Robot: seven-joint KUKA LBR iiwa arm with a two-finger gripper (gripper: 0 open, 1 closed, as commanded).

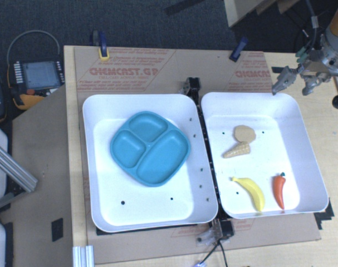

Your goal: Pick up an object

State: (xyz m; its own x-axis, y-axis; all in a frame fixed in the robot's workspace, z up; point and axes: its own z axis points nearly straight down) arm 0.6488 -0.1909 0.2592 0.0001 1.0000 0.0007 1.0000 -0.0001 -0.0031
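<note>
Banana, yellow and curved, lies in the right bin, near that bin's front edge, and just to its right stands out a small orange-red carrot with a green top, close beside it but apart. Further back in the same bin sits a tan round cookie, and right at its front edge an ice-cream cone lies on its side, tip pointing left, the two touching or nearly so. Over in the left bin a blue divided plate with three compartments rests flat, turned at an angle. Up at the far right, the jaws hang just beyond the back right corner of the right bin, well apart from every toy; the two fingers are spread apart with nothing between them. Both bins sit on a brown board printed with red lettering on the bench, and a handheld controller with a screen lies off to the left.
</note>
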